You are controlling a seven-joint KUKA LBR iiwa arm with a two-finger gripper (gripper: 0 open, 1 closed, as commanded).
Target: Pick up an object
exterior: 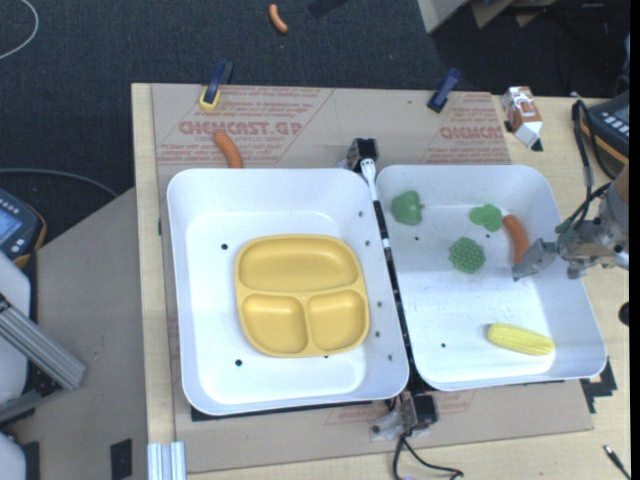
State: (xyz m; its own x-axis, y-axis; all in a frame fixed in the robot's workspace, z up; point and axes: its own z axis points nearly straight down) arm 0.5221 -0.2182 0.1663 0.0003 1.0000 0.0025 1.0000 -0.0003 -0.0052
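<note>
Your left bin (pixel 190 268) holds the yellow tray (pixel 300 293). In the right bin (pixel 570 343) lie a pepper (pixel 407 207), broccoli (pixel 467 255), a leaf (pixel 486 217), corn (pixel 520 340) and a sausage (pixel 516 238). The gripper (pixel 535 260) sits beside the sausage; I can't tell its state. It may nudge the sausage away or strike the wall.

Right bin (pixel 575 340) — yellow corn (pixel 520 339) near front, orange sausage (pixel 516 238) and three green vegetables (pixel 467 255) toward back.
</note>
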